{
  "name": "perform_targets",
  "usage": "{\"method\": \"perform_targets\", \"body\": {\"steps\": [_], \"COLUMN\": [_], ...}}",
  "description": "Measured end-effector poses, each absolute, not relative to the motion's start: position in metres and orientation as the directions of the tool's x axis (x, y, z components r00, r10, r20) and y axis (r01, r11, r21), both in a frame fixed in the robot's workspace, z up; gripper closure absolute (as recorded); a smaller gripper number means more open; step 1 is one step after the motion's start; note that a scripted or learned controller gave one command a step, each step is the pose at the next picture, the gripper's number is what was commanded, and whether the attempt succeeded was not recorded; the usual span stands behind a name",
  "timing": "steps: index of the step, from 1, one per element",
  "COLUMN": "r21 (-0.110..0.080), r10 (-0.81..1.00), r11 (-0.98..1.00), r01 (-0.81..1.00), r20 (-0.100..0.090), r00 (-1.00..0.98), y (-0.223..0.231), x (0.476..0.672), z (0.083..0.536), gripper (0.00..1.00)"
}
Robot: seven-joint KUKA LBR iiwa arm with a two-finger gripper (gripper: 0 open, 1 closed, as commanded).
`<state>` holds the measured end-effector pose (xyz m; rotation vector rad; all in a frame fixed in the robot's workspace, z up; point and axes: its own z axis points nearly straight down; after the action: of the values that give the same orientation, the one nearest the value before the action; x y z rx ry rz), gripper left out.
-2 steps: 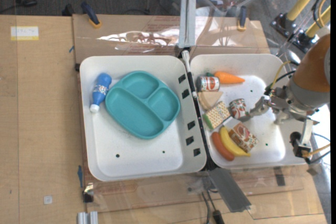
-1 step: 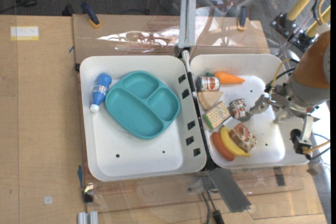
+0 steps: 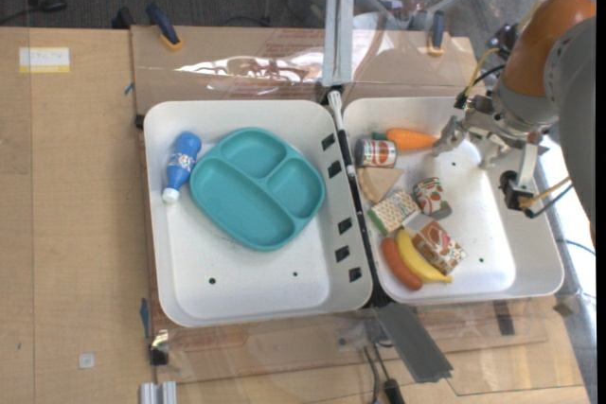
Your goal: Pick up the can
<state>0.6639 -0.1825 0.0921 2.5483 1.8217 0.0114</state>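
red-labelled can [image 3: 378,152] against right bin's [image 3: 530,274] left wall | carrot [image 3: 410,140] touching

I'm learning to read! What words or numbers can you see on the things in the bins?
None can be read.
Can: red and green label, print too blurred.
Small carton: red pattern, no clear letters.
Snack box: picture, text too small.
Cracker packet: blurred.
Blue bottle: no legible print.
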Motion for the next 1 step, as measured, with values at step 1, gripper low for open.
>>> {"method": "perform_targets", "body": {"steps": [1], "r21": [0.012], "r10": [0.965], "r11": [-0.264], "r01": [0.965], "r20": [0.002], "r00": [0.264], "y": [-0.1163], "x": [0.5970], "z": [0.0913], "gripper": [0.00]}}
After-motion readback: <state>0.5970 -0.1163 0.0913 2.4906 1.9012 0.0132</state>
